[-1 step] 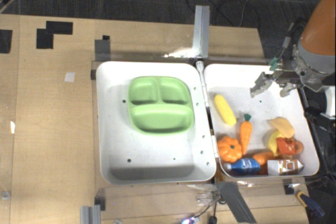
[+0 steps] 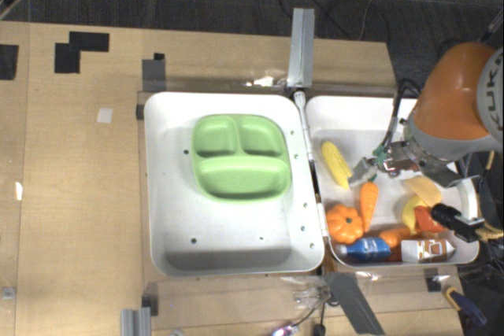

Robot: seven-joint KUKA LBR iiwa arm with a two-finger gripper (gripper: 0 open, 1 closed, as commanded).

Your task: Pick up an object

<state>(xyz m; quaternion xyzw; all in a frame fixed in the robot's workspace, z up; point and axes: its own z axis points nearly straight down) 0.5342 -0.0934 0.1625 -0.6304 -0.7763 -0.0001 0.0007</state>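
Since nothing sits between my fingers yet, the pick remains undone: the carrot [image 2: 368, 203] lies in the right bin [image 2: 354, 118], tilted with its green top toward me, and it looks the likeliest target. My gripper [image 2: 368, 167] hangs just above that top, its two fingers spread apart and closed on nothing; what is left, as I judge it, is to come down, close on something and lift. Just beside the carrot, toward the divider, lies a corn cob [image 2: 336, 162], and below it a small orange pumpkin [image 2: 345, 223] touches the carrot's tip. Along the bin's near wall rest a blue bottle [image 2: 366, 249] and a white bottle [image 2: 426, 250] with a brown label; the print on both is too small for me to read. A yellow wedge [image 2: 425, 189] and a red piece [image 2: 428, 220] crowd the far side under my wrist. In the left bin [image 2: 169, 193] a green divided plate [image 2: 240, 155] sits alone, well apart from my work. On my arm's grey shell, part of the letters "KU" shows.
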